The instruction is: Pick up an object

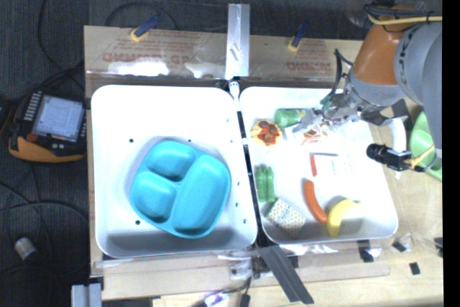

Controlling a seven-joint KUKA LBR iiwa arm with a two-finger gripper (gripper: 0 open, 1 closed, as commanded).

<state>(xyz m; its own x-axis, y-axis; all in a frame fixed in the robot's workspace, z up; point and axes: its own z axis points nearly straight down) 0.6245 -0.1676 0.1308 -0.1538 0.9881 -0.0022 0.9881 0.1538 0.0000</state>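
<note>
Green can just left of fingers; rt bin

Desk: bears two bins side by side.
Left bin: holds a divided tray, near its middle.
Right bin: holds a bottle at the back, a carrot and banana at the front (touching), a cucumber by the left wall.
Tool: over the right bin's back.

The grey arm reaches in from the right, its tool lowered, apparently angled leftward.
</note>
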